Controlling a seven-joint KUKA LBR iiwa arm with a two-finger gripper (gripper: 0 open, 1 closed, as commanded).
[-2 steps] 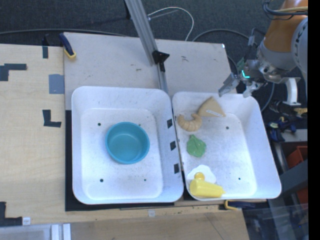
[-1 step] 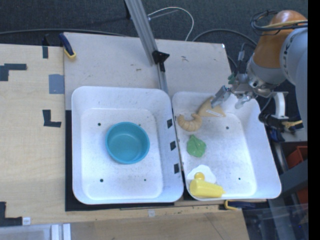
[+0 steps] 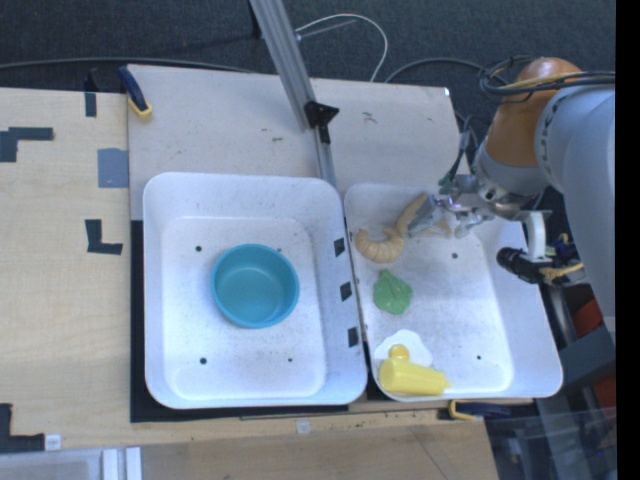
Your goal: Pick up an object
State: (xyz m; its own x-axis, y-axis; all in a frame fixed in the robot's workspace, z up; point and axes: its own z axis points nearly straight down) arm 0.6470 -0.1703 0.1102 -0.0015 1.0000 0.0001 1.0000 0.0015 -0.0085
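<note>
In the right bin (image 3: 520,368) lie a curved tan piece (image 3: 385,241), a green leafy piece (image 3: 392,292) and a yellow piece (image 3: 412,376) resting on a white fried-egg shape at the front edge. A blue bowl (image 3: 256,284) sits in the middle of the left bin (image 3: 170,208). My gripper (image 3: 432,216) is low over the back of the right bin, right at the tan piece's upper right end. From this view I cannot tell whether it touches the piece.
A slanted metal pole (image 3: 285,48) rises from behind the divide between the two bins. Cables (image 3: 350,28) lie on the bench behind the bins. The grey arm with its orange band (image 3: 530,118) enters from the right.
</note>
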